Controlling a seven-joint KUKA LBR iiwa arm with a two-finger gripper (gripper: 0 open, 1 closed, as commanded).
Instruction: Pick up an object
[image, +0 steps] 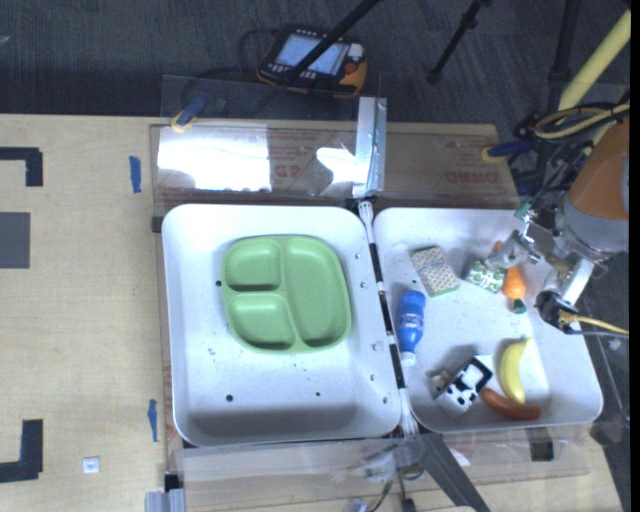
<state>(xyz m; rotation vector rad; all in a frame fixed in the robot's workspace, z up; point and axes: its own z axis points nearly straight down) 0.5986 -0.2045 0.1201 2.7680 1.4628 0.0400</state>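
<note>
Claw (527, 262) at right edge above small orange object (514, 286), finger state unclear; crowding green-white packet (486, 275) risks a miss

We see the arm (600, 190) reaching in from the right, wrist low, tool (535, 270) angled down-left, fingers unclear

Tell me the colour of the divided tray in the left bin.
Light green tray, seen in the camera view.
</note>
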